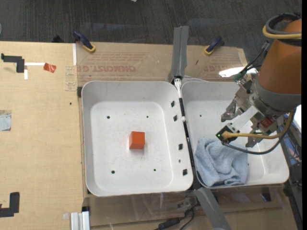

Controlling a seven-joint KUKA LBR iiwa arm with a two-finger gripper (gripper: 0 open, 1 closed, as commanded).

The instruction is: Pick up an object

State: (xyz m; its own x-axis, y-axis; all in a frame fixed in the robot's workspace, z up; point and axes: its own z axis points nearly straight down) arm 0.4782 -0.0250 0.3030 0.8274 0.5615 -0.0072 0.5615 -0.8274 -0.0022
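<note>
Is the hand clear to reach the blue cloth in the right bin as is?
Probably yes: the hand hovers over the right bin, close to the cloth, which lies uncovered with nothing between them.

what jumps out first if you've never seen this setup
A small orange-red cube sits near the middle of the left white bin. A crumpled pale blue cloth lies in the right bin's near left corner, with the gripper close beside it.
</note>
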